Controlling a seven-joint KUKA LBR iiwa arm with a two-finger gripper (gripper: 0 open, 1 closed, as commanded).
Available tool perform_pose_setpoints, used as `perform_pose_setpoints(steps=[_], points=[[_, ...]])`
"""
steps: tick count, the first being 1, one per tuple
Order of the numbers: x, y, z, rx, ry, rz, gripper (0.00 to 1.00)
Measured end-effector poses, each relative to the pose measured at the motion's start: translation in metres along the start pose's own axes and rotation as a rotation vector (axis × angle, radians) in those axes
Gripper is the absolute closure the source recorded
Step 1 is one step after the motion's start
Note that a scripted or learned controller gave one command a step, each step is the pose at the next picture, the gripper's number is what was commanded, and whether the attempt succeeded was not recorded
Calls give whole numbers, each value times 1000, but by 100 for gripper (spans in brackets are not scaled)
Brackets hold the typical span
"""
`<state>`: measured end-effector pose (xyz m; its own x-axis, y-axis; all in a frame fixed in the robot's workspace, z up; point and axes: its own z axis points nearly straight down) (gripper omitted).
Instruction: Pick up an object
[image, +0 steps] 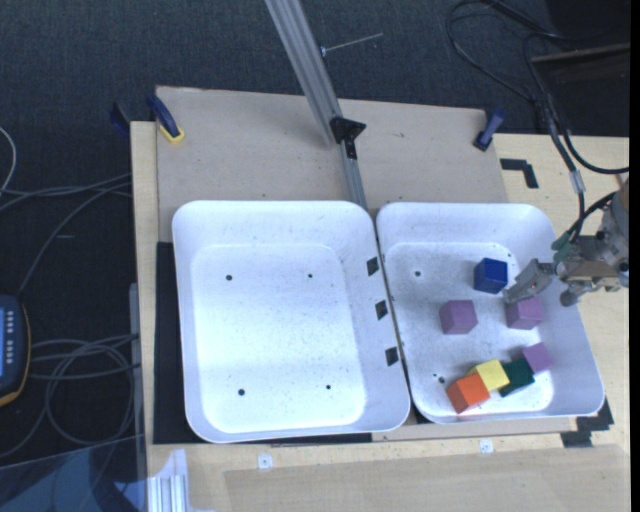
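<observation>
Right-hand bin (400, 232), contents: blue cube (491, 275) at twelve o'clock, purple cube (458, 317) centre, second purple cube (525, 313) at three o'clock directly under the gripper (545, 285), jaws apart, apparently lined up to straddle it; orange, yellow, green, purple blocks clustered at five o'clock.

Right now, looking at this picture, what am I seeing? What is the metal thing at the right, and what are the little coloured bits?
You are looking down at a slant from one fixed camera above a workbench. Two shallow white bins sit side by side: the left bin and the right bin. The metal thing reaching in from the right is a robot arm's claw. It sits low over the right bin, close to a purple cube; I cannot tell whether it grips anything. The bits are small blocks: a blue cube, another purple cube, and a row of orange, yellow, green and purple blocks.
</observation>
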<state>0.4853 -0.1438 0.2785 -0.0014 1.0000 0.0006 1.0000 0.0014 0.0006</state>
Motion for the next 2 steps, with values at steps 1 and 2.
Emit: perform_pose_setpoints(steps=[1, 2], points=[[0, 0, 0, -1, 0, 0, 0], [1, -2, 42, 5, 1, 2, 0]])
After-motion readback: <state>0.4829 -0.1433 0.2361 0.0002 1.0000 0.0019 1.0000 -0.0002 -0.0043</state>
